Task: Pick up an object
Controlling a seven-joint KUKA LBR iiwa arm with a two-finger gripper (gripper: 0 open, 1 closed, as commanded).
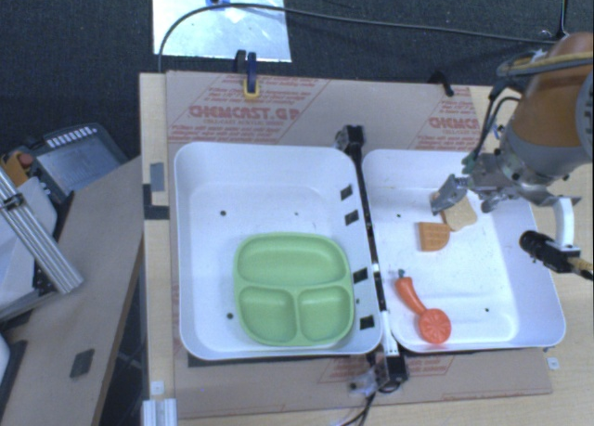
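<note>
My gripper point(452, 196) hangs over the back of the right bin point(529, 322), on the grey arm that comes in from the right. A pale beige toast-like piece point(461, 218) lies right under and in front of it, partly overlapped by the gripper. Just left of that piece sits an orange-brown square cracker point(432, 236). Nearer the front of the same bin lies an orange toy with a round head and a tapered handle point(423, 313).
The left bin point(204, 192) holds a green divided plate point(293, 287) toward its front. A black clip strip point(364, 229) runs along the seam between the bins. A black part of the arm point(546, 250) sticks out over the right bin's right side.
</note>
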